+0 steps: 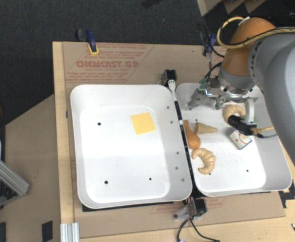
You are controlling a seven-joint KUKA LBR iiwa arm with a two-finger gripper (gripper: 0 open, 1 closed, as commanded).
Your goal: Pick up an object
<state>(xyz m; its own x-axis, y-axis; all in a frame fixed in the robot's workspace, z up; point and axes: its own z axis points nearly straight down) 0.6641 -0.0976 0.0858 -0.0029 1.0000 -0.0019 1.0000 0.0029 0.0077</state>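
The brown cardboard-covered counter [112,59] is bearing two shallow white plastic bins. The left bin [86,150] is holding a flat yellow square piece [142,123]. In the right bin [268,170], the grey arm's gripper [223,99] is being held low at the far end; whether it is open cannot be told. The tan croissant-shaped toy [204,160], probably light and stiff, is lying nearer, well apart; its thick middle is judged the best hold.

even overhead light, bright. white bins [86,150] nearly blown out, soft shadows along their rims. arm [283,69] at right was blurred and out of focus. floor dim.
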